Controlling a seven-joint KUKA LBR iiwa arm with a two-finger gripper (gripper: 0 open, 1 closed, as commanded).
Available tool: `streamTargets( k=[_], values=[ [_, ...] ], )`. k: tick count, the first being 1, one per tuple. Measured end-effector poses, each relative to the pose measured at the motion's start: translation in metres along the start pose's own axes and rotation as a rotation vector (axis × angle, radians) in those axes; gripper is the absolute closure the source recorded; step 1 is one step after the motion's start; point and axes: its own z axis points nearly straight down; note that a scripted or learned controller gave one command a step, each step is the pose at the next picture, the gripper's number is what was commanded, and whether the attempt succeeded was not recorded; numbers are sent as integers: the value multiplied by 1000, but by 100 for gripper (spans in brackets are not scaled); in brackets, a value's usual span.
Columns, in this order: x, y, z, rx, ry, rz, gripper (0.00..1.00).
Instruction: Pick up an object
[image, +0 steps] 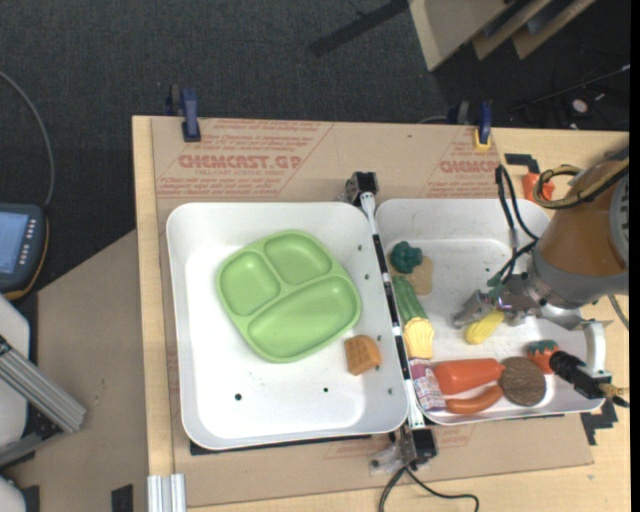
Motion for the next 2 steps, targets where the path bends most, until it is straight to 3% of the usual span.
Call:
streamTargets(
  k=[1,2],
  values=[
    [1,3,-16,-10,-3,-3,100],
    [69,10,-149,-20,-2,-12,100]
  ],
)
